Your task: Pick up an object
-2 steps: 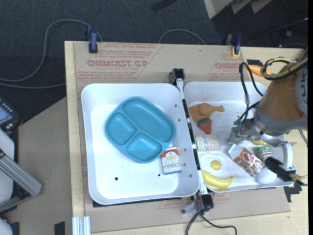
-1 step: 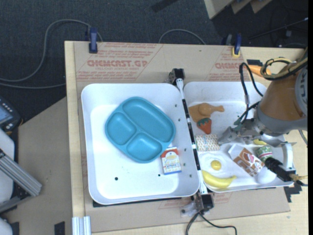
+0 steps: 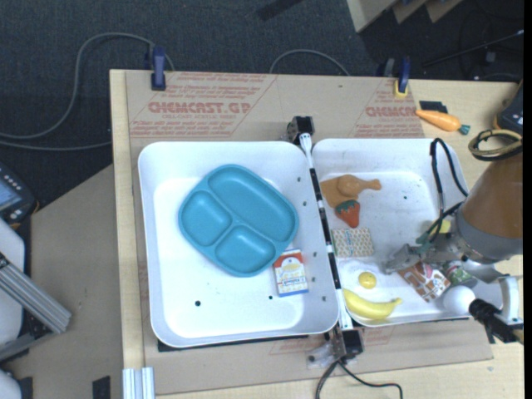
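The right bin (image 3: pixel 391 152) holds a brown toy drumstick (image 3: pixel 347 188), a red strawberry (image 3: pixel 350 212), a patterned flat packet (image 3: pixel 354 243), a fried egg (image 3: pixel 366 280), a yellow banana (image 3: pixel 370 306) and a red-and-white wrapper (image 3: pixel 429 283). My gripper (image 3: pixel 406 260) reaches in from the right and sits low over the bin floor. It is just above the wrapper and to the right of the patterned packet. The arm's orange band (image 3: pixel 499 206) and grey wrist cover the bin's right side.
The left bin (image 3: pixel 166 223) holds a blue divided plate (image 3: pixel 238 219) and a small orange-and-white carton (image 3: pixel 290 273). A toy carrot (image 3: pixel 440 120) lies on the bench behind the right bin. Blue clamps (image 3: pixel 157 65) grip the bench's far edge. A black cable (image 3: pixel 445 169) loops over the right bin.
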`<act>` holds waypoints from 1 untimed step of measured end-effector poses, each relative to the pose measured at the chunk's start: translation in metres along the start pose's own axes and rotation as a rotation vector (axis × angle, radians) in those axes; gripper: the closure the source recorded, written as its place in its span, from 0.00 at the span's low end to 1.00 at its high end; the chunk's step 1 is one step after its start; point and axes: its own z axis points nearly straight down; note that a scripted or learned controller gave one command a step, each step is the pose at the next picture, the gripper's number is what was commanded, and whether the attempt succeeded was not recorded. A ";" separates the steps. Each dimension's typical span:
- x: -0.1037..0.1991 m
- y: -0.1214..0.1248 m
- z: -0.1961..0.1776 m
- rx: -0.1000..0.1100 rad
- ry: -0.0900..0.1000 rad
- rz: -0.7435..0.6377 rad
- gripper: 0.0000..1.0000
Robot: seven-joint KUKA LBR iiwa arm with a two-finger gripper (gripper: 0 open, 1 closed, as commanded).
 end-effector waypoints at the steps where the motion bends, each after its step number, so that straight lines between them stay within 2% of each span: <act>1: -0.002 0.003 -0.012 -0.010 -0.009 0.001 1.00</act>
